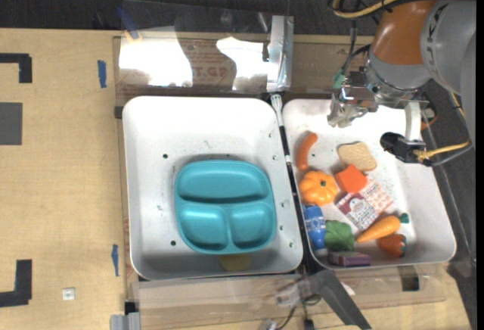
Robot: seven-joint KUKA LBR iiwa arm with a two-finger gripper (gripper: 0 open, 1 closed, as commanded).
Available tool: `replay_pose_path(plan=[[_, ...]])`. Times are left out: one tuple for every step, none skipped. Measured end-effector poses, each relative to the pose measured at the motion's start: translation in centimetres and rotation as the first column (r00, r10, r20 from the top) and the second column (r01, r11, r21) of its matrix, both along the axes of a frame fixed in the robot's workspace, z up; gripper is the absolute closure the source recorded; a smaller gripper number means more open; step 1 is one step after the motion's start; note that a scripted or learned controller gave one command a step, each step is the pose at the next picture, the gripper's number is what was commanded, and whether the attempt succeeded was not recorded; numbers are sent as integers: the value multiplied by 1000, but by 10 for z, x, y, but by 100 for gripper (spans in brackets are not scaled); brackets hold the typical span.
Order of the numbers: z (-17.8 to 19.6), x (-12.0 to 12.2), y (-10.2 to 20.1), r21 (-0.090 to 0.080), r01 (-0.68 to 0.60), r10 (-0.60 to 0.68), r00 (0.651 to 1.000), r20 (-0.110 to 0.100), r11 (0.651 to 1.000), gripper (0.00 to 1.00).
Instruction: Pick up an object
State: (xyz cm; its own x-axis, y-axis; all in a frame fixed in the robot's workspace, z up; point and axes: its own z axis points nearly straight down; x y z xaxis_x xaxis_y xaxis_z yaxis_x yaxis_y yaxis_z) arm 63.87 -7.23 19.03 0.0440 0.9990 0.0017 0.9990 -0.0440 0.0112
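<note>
Poised above the far edge of the right bin (pixel 442 234), the gripper (pixel 342 115) hangs at the end of the grey-and-orange arm (pixel 412 33); whether it is spread or closed cannot be told at this angle, and nothing shows between its tips. Seen from the overhead camera, the pick has apparently not begun: every candidate lies in that bin, well below the tool. Nearest is a curved orange sausage (pixel 305 149), with a slice of toast (pixel 357 157) just beside it. Further forward sit a small pumpkin (pixel 318 188), an orange block (pixel 351 178), a red-and-white packet (pixel 364 203) and a carrot (pixel 380 228) (packed close, some touching). That crowding may hinder a clean grasp. A teal divided tray (pixel 224 204) occupies the left bin (pixel 144 124).
</note>
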Motion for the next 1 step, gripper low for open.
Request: replay_pose_path(plan=[[80, 10, 32, -2, -103, 103, 995, -4, 995, 100]])
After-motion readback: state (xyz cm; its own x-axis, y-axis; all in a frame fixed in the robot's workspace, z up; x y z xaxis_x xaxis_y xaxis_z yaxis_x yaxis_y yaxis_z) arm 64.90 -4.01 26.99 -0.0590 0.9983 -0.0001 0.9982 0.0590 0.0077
